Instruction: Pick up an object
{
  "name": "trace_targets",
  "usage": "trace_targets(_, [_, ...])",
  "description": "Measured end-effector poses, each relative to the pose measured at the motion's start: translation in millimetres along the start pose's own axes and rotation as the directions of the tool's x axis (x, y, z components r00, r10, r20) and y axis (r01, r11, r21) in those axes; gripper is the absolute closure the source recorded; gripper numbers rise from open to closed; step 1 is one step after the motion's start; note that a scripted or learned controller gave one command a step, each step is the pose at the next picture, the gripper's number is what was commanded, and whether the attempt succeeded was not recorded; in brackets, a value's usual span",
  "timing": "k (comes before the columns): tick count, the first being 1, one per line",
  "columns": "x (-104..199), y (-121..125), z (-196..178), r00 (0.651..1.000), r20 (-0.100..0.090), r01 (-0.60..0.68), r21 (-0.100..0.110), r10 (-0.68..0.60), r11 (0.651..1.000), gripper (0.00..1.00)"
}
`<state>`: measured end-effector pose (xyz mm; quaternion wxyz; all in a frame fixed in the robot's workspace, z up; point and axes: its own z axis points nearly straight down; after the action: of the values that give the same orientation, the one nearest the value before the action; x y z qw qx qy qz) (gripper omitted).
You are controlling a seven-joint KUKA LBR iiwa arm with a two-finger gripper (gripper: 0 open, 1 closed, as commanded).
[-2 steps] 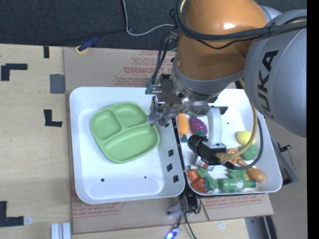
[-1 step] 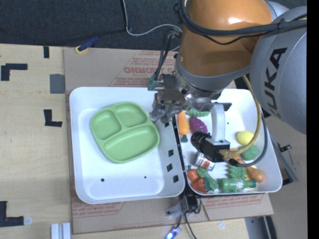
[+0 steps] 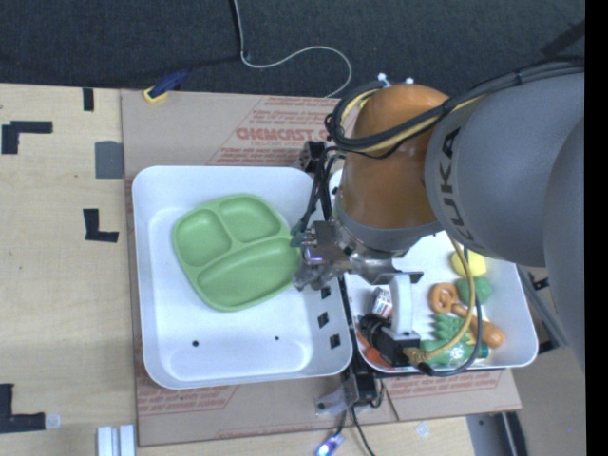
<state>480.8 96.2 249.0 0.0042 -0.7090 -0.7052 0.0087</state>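
Orange-banded arm point(image 3: 394, 160): overhangs the bins' divide. Gripper point(image 3: 309, 255): at green divided plate's point(image 3: 237, 250) right rim, left bin point(image 3: 152, 255); finger state indiscernible. Advice: pinch the raised rim squarely, lift gently. Toys point(image 3: 456, 316): right bin.

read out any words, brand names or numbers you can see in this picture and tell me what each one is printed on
"CHEMICAST", red print on the cardboard sheet under the bins; the smaller red line beneath it is too blurred to read.
"KUKA", partly visible in dark letters on the grey arm.
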Motion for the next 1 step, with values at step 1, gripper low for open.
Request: trace_targets(1, [50.5, 52.3, -139.0, 1.000, -0.010, 0.012, -0.034, -0.013, 0.999, 1.00])
